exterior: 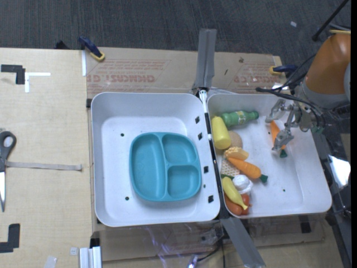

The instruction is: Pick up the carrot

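We see the tool [287,128] in the right bin [301,197], near its far right corner. A small carrot [277,137] is between its fingers, so the tool is closed on it. This carrot hangs tilted, its green end down, above the white floor of the bin.

A second carrot [245,167] lies well apart from the tool, by the left wall of the same bin. It lies flat, with its green end toward the right. Around it we see a yellow corn [220,133], a green bottle [239,117], a banana [230,189] and a little white thing [241,182]. We cannot tell what the white thing is.

The left bin [106,166] holds a blue plate [165,166] with three parts. The plate sits in the middle of that bin.

Both bins rest on a bench [42,144] made of pale wood. Brown card [139,71] lies under the far edge of the bins. Scissors [4,161] lie at the left edge of the bench. A blue and yellow clamp [91,47] grips the far edge. Past the bench, the floor [167,10] is dark grey.
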`<state>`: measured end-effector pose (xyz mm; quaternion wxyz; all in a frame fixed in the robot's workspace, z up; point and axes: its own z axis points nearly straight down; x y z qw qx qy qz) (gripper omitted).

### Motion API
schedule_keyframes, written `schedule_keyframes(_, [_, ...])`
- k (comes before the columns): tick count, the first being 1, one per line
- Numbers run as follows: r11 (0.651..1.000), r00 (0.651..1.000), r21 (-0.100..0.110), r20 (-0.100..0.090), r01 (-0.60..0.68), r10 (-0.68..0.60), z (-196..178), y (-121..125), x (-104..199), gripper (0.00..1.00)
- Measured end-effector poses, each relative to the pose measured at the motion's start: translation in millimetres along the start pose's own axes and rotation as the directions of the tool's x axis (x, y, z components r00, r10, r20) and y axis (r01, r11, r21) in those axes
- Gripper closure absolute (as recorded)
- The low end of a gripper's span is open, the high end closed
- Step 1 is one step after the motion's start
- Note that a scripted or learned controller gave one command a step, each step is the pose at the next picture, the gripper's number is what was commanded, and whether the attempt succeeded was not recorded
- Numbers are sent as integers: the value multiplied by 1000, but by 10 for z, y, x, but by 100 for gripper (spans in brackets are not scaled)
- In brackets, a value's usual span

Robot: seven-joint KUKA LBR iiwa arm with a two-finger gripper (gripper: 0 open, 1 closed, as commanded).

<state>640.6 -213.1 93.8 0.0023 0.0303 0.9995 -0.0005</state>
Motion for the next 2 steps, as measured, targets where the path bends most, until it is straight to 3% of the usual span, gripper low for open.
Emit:
schedule_keyframes(1, [1000,1000,2,8,4,-4,-123,13,-27,100])
schedule_keyframes(2, [985,985,-1,0,175,-175,-572,533,208,100])
